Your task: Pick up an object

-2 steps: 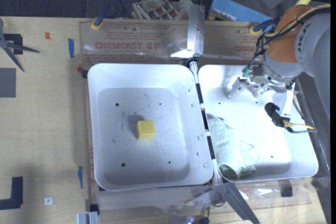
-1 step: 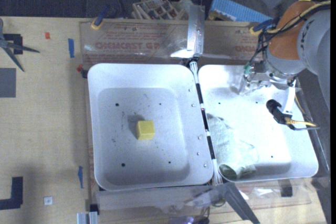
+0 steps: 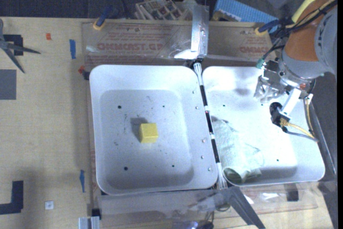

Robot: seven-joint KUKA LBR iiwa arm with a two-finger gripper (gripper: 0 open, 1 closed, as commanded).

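The gripper (image 3: 266, 89) hangs over the far right part of the right bin (image 3: 305, 169), nothing visibly between its fingers; whether they are parted or closed I cannot tell. A rolled white cloth (image 3: 238, 155) lies near that bin's left wall. The yellow block (image 3: 148, 132) sits mid-floor in the left bin (image 3: 107, 78), well apart from the gripper.

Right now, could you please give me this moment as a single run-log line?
hand: over right bin, nothing seen held | yellow block: left bin | rolled white cloth: right bin, near corner
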